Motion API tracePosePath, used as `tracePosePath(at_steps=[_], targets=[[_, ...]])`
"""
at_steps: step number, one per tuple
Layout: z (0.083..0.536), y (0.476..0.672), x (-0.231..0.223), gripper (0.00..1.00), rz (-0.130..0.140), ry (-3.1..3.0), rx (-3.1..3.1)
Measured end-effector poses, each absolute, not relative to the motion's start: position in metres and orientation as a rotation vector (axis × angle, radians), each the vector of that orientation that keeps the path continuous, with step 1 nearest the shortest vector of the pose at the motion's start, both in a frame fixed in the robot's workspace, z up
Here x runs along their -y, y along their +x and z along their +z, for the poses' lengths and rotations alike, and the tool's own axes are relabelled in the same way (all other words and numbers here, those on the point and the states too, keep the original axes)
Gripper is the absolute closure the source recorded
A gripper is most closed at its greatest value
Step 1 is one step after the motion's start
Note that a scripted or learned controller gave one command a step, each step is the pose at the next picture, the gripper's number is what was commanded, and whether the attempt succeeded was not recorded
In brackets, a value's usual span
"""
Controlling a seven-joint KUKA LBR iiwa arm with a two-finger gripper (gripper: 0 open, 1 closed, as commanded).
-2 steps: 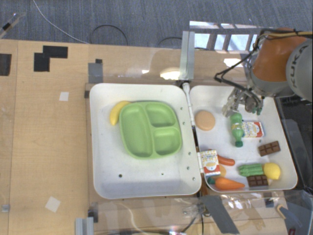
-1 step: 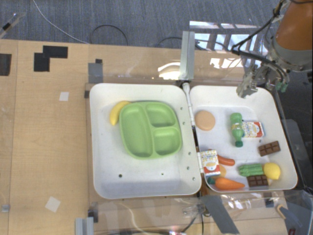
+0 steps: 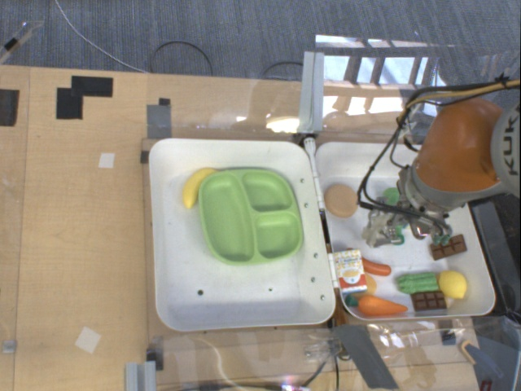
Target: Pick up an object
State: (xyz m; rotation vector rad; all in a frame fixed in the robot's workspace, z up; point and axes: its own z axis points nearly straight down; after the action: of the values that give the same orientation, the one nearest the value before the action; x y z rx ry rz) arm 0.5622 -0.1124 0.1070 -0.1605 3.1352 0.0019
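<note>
My gripper point(image 3: 399, 228) hangs low over the middle of the right bin point(image 3: 488, 300), under the arm's orange band. A small green item point(image 3: 396, 236) shows just beneath it, partly hidden by the metal parts. Around the gripper lie a round tan bun point(image 3: 342, 200) to its left and a brown chocolate bar point(image 3: 448, 247) to its right. Nearer the front are a small carton point(image 3: 348, 269), an orange-red sausage point(image 3: 376, 267), a carrot point(image 3: 381, 305), a green vegetable point(image 3: 418, 283), a lemon point(image 3: 453, 284) and another chocolate bar point(image 3: 429, 301).
The left bin point(image 3: 175, 292) holds a green divided plate point(image 3: 248, 214) with a banana point(image 3: 194, 187) at its upper left edge. A ridge point(image 3: 319, 218) separates the two bins. Black cables point(image 3: 383, 157) loop from the arm over the right bin's back.
</note>
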Motion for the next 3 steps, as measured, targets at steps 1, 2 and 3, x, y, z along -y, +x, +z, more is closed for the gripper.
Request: tracePosePath(at_steps=[1, 2, 3], targets=[[0.178, 0.590, 0.163, 1.00, -0.008, -0.377, -3.104], [0.096, 0.566, 0.138, 1.00, -0.003, -0.472, -3.095], [0.181, 0.570, 0.180, 1.00, -0.009, -0.885, -3.001]])
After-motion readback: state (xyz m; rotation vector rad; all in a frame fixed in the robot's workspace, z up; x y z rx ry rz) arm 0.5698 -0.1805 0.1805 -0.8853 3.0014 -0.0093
